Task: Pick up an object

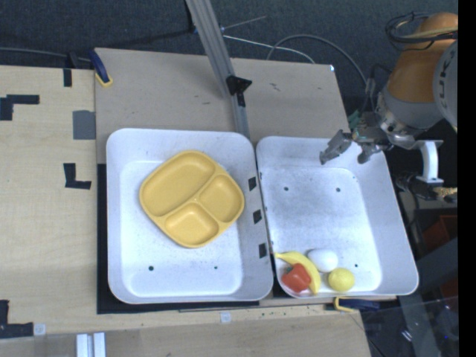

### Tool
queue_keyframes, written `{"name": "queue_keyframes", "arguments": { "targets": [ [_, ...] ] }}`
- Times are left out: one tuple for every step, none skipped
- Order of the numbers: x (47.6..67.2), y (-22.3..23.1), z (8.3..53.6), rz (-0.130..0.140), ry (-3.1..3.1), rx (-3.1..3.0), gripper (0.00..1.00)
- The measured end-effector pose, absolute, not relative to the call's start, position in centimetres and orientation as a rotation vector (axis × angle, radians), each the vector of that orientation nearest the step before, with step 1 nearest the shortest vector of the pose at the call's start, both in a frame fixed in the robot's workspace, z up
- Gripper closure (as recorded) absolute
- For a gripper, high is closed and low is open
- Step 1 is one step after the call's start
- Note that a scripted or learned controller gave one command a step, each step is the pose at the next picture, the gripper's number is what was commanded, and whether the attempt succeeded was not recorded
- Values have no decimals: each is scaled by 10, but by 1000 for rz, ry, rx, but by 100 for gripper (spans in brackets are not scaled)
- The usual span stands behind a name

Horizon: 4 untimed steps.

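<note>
My gripper [348, 150] hovers over the far right edge of the right bin [327, 207], its two fingers spread apart with nothing between them. Far from it, in that bin's near corner, lie a yellow banana [303, 262], a red toy [296, 277], a white egg-like ball [323, 259] and a yellow ball [341, 279], all huddled together. The left bin [126, 222] holds a yellow divided plate [192, 197].
A grey metal pole [216, 43] slants across the bench behind the bins. Cables run along the back right. The arm's orange and grey body [416, 80] fills the upper right.
</note>
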State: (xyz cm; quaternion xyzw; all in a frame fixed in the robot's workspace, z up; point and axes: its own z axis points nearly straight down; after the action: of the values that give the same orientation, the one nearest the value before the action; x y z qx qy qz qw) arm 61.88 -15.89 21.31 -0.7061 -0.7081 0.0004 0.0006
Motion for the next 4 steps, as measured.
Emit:
{"name": "queue_keyframes", "arguments": {
  "targets": [
    [619,-159,213,2,-2224,-2218,0],
    [620,-159,169,7,-2221,-2217,0],
    [624,-160,124,7,-2221,-2217,0],
    [623,-159,87,5,-2224,-2219,0]
  ]
}}
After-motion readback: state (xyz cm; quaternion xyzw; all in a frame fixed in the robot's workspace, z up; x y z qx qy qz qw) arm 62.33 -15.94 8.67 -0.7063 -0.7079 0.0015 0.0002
